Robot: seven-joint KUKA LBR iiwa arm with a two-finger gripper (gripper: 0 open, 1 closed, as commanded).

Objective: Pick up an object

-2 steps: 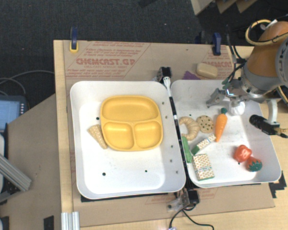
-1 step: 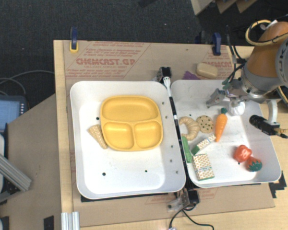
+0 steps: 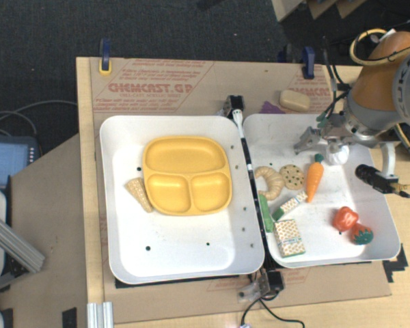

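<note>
Dark carpet surrounded the worktop (image 3: 89, 183), a brown sheet printed in red with "CHEMCAST G.P." along its far edge, and two blue clamps held that edge. From the one overhead camera we saw two white bins side by side. In the left bin (image 3: 123, 251) sat a yellow divided plate (image 3: 186, 175) with a waffle cone (image 3: 139, 193) just beside its left rim.

In the right bin (image 3: 383, 244) lay a toy carrot (image 3: 314, 178), a chocolate-chip cookie (image 3: 292, 177), a pretzel-like pastry (image 3: 270, 181), a small patterned box (image 3: 289, 238), a wrapped bar (image 3: 290, 204) and a strawberry (image 3: 346, 219). We could read nothing on the box or the bar.

We found the tool (image 3: 326, 141) at the far side of the right bin, its grey prongs spread and nothing between them. We judged the carrot the likeliest pick: it lay just nearer the camera than the tool, almost beneath it, with its green top toward the tool and its long axis running away from it toward the bin's near edge, tilted slightly left. A short descent looked enough to reach it.
</note>
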